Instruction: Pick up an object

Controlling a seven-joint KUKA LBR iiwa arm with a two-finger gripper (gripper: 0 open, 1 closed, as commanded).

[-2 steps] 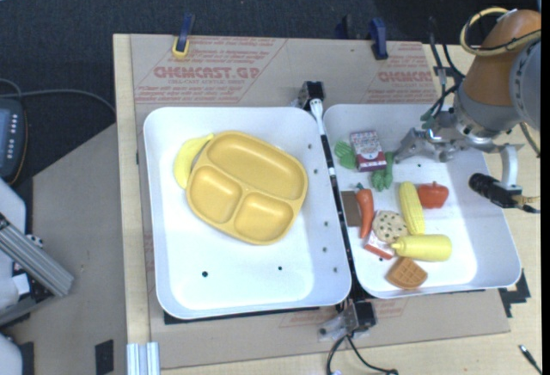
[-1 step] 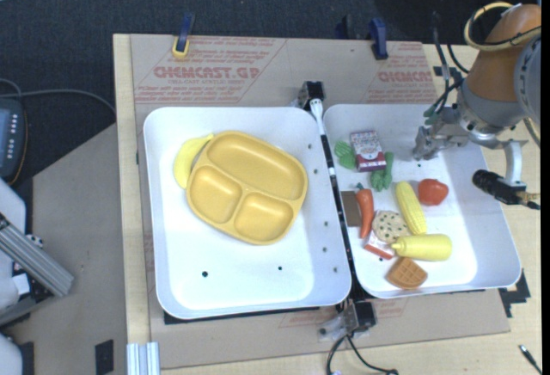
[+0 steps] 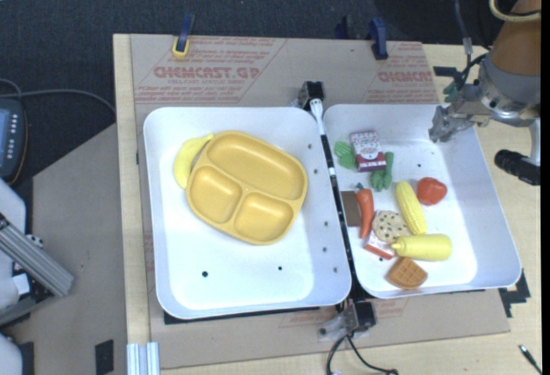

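White plastic makes up both bins: the left bin [image 3: 172,279] and the right bin [image 3: 481,261] sit side by side on a brown board [image 3: 258,72], touching along their inner rims. Taking the right bin as the landmark, the grey arm [image 3: 516,55] with its orange band comes in over the bin's far right corner, and the gripper [image 3: 447,126] hangs just above that corner's rim, apart from every item; whether it is open or closed cannot be told from this angle.

Left of the right bin, in the other bin, lies a yellow tray [image 3: 245,186] with three compartments, tilted.

Inside the right bin the toy foods cluster in its left half. A yellow bottle [image 3: 425,247] lies near the front, a corn cob [image 3: 410,206] above it. A carrot [image 3: 367,212] runs along the left side, a red-and-white box [image 3: 368,150] toward the back on green leaves [image 3: 346,155]. A tomato [image 3: 431,190] sits mid-bin, a cookie [image 3: 388,227] and a waffle [image 3: 406,274] near the front.
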